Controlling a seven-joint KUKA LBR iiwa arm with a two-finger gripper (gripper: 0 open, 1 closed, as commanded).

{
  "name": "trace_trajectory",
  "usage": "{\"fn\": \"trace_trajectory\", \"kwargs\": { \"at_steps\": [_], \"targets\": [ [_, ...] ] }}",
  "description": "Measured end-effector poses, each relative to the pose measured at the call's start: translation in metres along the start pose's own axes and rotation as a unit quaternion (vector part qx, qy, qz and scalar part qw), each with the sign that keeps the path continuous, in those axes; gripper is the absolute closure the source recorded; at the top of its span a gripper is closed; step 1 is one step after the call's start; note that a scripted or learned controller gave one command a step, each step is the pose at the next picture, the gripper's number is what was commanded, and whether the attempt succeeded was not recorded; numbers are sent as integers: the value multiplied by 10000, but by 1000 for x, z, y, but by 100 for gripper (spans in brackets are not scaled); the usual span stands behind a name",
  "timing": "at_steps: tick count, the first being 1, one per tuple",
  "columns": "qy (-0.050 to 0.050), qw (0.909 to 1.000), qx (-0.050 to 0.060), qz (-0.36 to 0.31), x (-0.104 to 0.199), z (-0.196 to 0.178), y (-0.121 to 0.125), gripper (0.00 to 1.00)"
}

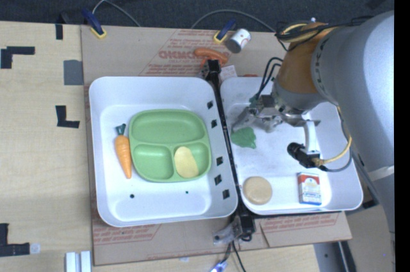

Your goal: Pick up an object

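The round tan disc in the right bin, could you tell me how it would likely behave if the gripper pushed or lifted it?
The round tan disc lies flat on the right bin, so it would probably slide rather than roll. Its low profile likely gives a gripper little edge to pinch. It looks like small toy food, so probably light and stiff, though that cannot be confirmed.

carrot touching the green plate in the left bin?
Apart. In the camera view, a thin strip of white bin floor shows between the carrot and the left rim of the green plate in the left bin.
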State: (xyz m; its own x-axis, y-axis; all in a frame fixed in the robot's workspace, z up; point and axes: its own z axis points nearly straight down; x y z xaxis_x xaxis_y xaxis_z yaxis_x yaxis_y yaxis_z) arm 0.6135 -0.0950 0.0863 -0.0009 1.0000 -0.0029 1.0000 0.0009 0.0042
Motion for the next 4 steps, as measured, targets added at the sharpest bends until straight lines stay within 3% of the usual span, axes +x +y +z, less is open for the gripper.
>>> {"fn": "trace_trajectory", "kwargs": {
  "at_steps": [1, 2, 3, 4],
  "targets": [
    [12, 10000, 6, -6, -5, 1, 28, 0],
    [9, 10000, 13, 4, -1, 0, -44, 0],
    [-3, 10000, -16, 4, -2, -12, -42, 100],
    [22, 10000, 15, -16, 92, -99, -19, 100]
  ]
}}
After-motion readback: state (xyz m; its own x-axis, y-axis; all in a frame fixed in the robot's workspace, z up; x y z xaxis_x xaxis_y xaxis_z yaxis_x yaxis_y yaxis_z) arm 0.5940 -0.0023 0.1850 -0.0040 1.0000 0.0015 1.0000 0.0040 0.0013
